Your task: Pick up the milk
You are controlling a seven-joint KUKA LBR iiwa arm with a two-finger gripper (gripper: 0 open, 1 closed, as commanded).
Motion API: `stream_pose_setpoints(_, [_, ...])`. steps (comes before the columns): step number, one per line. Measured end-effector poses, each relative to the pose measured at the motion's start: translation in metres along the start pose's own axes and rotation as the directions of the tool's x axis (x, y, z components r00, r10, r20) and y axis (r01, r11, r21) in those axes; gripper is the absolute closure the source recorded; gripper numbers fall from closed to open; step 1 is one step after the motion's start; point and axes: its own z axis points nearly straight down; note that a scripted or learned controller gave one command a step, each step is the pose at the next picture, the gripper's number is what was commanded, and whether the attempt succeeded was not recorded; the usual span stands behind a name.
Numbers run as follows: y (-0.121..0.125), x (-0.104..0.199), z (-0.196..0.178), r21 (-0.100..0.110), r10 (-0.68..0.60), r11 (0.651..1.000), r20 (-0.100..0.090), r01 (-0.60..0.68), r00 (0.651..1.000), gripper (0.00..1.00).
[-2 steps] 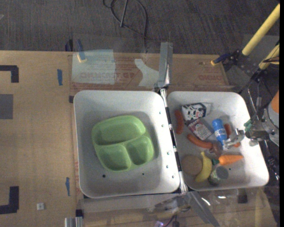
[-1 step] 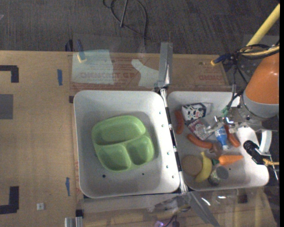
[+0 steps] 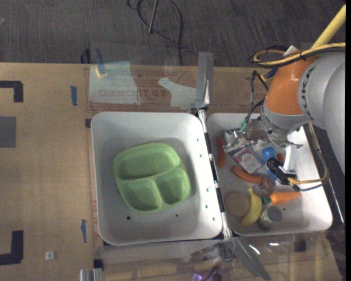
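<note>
Milk carton (image 3: 289, 156) lies in right bin (image 3: 323, 219), near its right wall, long axis roughly up-down in view. We see gripper (image 3: 247, 137) just left of it, over cluttered toys. Grip state: we cannot tell.

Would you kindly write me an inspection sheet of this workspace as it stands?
Surface: brown bench bearing two white bins side by side, left bin and right bin.
Job's things: milk not surely identifiable among the small items in the right bin.
Clutter: green divided plate in the left bin; banana, carrot, round brown item, red sausage-like piece in the right bin.
Grippers: claw low over the right bin's pile; grasp unclear.
Cables: yellow cable across the right bin; black cables on the floor.
Surroundings: dark floor; blue tape marks.
</note>
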Motion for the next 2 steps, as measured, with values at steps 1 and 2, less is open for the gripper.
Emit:
stream_pose_setpoints(1, [0.040, -0.050, -0.108, 0.001, 0.046, 0.999, 0.001, -0.046, 0.999, 0.00])
stream_pose_setpoints(2, [0.041, -0.026, -0.003, -0.002, -0.117, 0.993, 0.001, 0.117, 0.993, 0.00])
